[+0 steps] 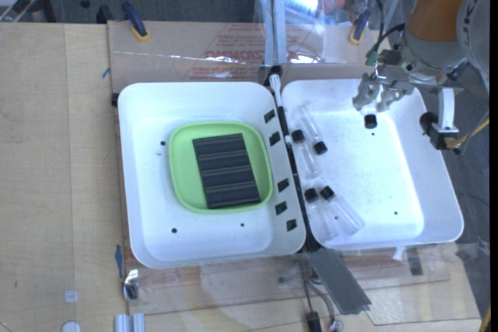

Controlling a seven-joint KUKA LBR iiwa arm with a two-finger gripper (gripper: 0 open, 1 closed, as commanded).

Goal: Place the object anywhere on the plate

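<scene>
While I watch from above, the dark ribbed object [226, 170] lies flat on the green plate [180, 167] in the left bin [140, 167]. Farther back, my gripper [372, 101] hangs over the right bin [405, 167], fingers apart and holding nothing.

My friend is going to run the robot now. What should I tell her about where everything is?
Claw: up over the back of the right bin; nothing shows in its grip, and whether it is open or shut can't be made out.
Object: the dark ridged block already lies flat on the green plate in the left bin.
Done: the block looks placed on the plate.
Left: probably nothing but checking it and moving the arm away.
</scene>
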